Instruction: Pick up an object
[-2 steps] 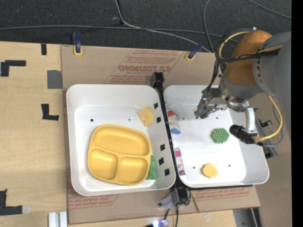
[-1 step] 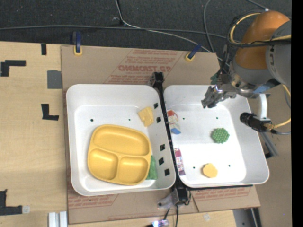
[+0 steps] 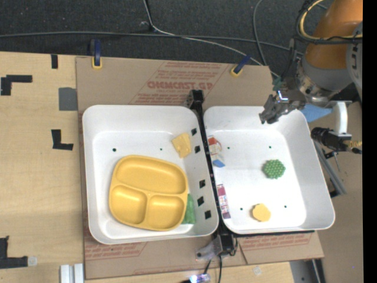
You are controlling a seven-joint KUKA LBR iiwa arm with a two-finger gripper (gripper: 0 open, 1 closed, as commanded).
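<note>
Fingers first: whether they're open or shut, I cannot tell, and nothing shows between them. Sweeping from the left: the left bin (image 3: 94,134) holds a yellow divided tray (image 3: 148,192), a pale yellow wedge (image 3: 182,145) just above it. Across the divider, the right bin (image 3: 318,181) offers a green bumpy ball (image 3: 274,169) and a small yellow disc (image 3: 261,213). The gripper (image 3: 272,114) hangs over that bin's far corner: looks like the approach step. Next it needs to line up over a target and descend.
</note>
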